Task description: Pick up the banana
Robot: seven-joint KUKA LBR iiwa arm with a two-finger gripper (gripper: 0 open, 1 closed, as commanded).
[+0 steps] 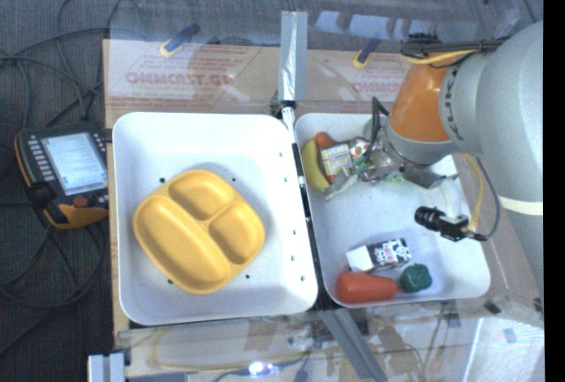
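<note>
Banana (312, 167) sits in the right bin (459, 288), tucked against the bin's left wall, upper-centre of the frame. It lies roughly along that wall, so the wall blocks approach from one side. A small packet (336, 158) and something reddish at its top end crowd it from the right, which leaves little room for a clean straddle.

Gripper (346, 183) reaches in from the right, low over that cluster, tip just beside the banana's lower half. Can't tell from here if the fingers are open or closed: the wrist and clutter mask them. No banana visibly between them, so I'd call it approach or grasp attempt, not a hold.

Rest of the right bin: carrot (365, 288), green piece (415, 278) and a small box (380, 255) along the lower edge, well apart from the action. Left bin (132, 138) carries the yellow divided plate (199, 228), not in play.

Risk, my guess: fingers catch the packet instead, or push the banana harder into the wall.
</note>
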